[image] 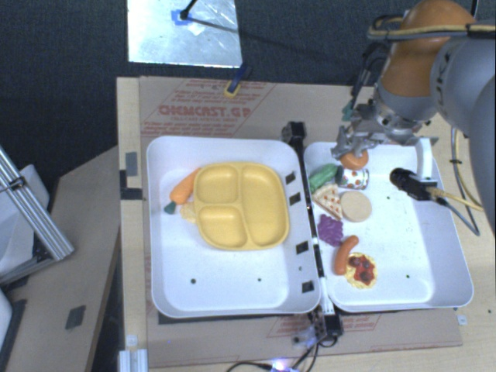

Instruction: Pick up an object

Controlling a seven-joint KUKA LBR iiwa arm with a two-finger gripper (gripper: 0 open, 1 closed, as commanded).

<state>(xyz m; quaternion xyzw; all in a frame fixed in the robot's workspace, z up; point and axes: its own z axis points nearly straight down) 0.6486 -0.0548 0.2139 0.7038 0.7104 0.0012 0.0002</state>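
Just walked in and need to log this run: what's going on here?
The grey arm reaches in from the right, its pincer low over the right bin, at a small orange toy at the top of a cluster of play food. I can't tell if it grips it. The left bin holds a yellow divided plate with a carrot beside it.

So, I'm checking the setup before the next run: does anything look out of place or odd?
One thing: a toy carrot in the left bin lies wedged against the yellow divided plate, partly tucked under its rim. The other food pieces sit clustered along the right bin's left side, nothing spilled outside.
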